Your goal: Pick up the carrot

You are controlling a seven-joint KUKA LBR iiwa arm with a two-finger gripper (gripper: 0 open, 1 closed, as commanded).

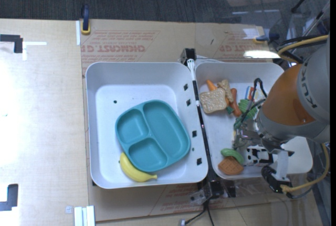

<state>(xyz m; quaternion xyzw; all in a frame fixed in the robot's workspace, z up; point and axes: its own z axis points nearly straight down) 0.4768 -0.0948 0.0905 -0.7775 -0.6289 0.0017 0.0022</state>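
The carrot (210,85) looks like light, rigid, slick toy plastic; grip across its middle. Whether the tool (242,142) is spread, I cannot tell

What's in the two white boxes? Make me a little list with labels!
left bin: teal divided plate, banana at the plate's near edge
right bin: toast slice, carrot at the far end behind the toast, green and orange toy food near the front
arm: reaching over the right bin
tool: low inside the right bin, near the front
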